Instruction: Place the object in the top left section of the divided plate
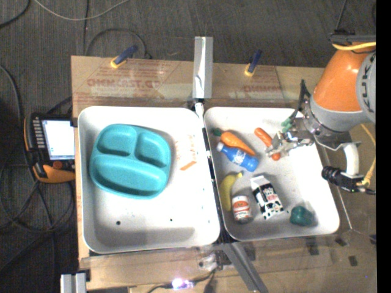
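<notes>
1. A handheld screen device with an orange casing is seen at the far left, beside the tabletop.
2. A blue divided plate is set in the left bin, toward its upper left; its sections are seen bare.
3. A small orange scrap is seen just right of the plate.
4. In the right bin are gathered a carrot, a blue bottle, a banana, a small can, a black-and-white carton and a dark green lump.
5. A small orange-red piece is seen just left of the claw, which is lowered into the right bin's upper part; whether it is open or closed cannot be told.
</notes>
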Robot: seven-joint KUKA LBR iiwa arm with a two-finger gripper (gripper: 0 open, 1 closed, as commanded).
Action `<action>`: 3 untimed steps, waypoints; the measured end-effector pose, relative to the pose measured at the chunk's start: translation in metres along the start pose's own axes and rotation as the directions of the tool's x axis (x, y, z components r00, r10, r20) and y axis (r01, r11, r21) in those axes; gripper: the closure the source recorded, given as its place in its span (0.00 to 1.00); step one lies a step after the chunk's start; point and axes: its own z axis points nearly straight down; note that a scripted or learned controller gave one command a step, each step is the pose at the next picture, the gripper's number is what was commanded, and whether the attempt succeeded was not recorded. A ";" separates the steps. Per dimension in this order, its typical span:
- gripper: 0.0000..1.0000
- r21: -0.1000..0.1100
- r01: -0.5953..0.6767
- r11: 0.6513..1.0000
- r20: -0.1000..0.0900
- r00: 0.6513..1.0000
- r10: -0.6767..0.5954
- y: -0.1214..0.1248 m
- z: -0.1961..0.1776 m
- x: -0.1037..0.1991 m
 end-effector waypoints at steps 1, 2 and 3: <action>1.00 0.003 0.112 0.994 0.001 0.994 -0.112 0.018 0.017 0.069; 1.00 0.002 0.169 0.986 0.001 0.986 -0.169 0.023 0.016 0.150; 1.00 0.001 0.261 0.965 0.002 0.965 -0.261 0.075 -0.010 0.193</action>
